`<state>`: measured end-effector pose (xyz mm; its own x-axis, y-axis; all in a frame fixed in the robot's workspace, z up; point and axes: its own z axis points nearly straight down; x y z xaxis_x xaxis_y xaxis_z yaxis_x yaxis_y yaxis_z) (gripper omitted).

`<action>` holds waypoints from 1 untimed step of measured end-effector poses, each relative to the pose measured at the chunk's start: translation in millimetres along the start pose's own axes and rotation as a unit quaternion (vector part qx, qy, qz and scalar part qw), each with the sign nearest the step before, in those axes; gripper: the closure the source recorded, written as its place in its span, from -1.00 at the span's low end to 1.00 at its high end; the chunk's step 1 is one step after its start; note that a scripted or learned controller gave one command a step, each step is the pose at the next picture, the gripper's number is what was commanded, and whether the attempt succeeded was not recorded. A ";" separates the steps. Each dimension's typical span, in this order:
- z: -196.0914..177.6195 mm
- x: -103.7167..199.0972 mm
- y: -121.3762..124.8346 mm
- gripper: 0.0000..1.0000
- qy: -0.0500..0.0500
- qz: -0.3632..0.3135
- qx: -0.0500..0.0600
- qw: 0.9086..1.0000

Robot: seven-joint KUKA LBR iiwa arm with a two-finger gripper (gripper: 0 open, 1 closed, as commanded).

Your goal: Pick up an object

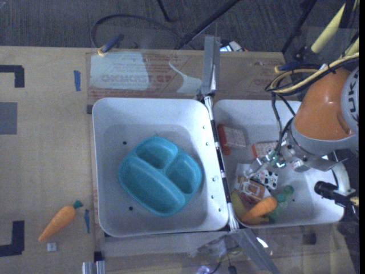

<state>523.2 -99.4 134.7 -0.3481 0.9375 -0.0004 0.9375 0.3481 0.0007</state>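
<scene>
— What is there to pick up?

— Look in the right bin [319, 210]. A toy carrot [261, 208] lies near its front edge, orange with a green top. It rests on a small heap. A yellow thing [239, 206] pokes out just to its left. A flat packet with pictures [251, 187] lies just behind it. A red and white packet [234, 136] sits farther back, close to the wall between the bins. Another small packet with red print [264, 149] is near that one.

— Where is the claw?

— The claw [272, 161] hangs over the right bin, above the heap and a bit behind the carrot. It is small and dark in there. I cannot tell if it is open or shut, and I see nothing in it.

— And the arm?

— The arm [322, 116] comes in from the right, grey with a big orange part. Wires run along it.

— What about the other bin?

— The left bin [108, 119] has a blue plate [161, 174] with three parts, tipped a little on the bin floor.

— Anything outside the bins?

— Yes, a second toy carrot [58, 221] lies on the wooden surface [45, 153], well to the left of the left bin.
</scene>
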 end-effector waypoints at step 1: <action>31.7 -6.9 6.8 -1.00 -0.001 -0.015 -0.002 1.000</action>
<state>532.0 -103.5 103.0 -0.3765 0.9264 -0.0035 0.9264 0.3765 0.0051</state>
